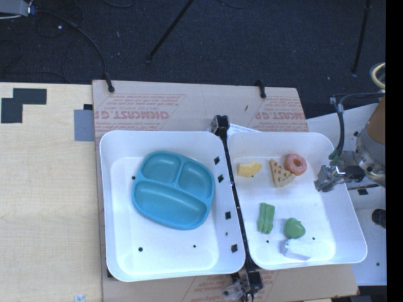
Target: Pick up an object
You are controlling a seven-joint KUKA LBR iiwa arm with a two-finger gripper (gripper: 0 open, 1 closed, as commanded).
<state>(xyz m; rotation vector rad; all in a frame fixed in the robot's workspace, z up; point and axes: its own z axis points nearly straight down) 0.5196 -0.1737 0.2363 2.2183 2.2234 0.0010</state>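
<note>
Leftmost, the left bin [119,168] is shallow white plastic w/ a blue divided plate [173,190] lying flat near its middle: rounded, smooth, three compartments, long axis running from the bin's far-left toward its near-right corner. A black clip strip [230,200] joins it to the right bin [343,231], same white plastic.

Right bin, l to r: a yellow chunk [249,168], soft-looking and lumpy, near the far-left corner, long axis roughly parallel to the far edge. Just beside it a tan wedge [281,173], triangular, tip pointing toward the near edge, touching a pink ring donut [295,163] on its right. Toward the near edge: a green ridged piece [266,218], long axis running far-to-near, slightly tilted. Near it a green rounded lump [293,228], and just beyond that, by the near edge, a pale whitish block [297,250], long axis about parallel to that edge.

Gripper [326,180] sits over the right bin's right edge, metal grey, apart from all items; nothing seen between its fingers, and can't tell if they're spread or pressed together. Arm [378,137] behind it at the right. Both bins rest on a cardboard sheet [189,109] w/ red print
</note>
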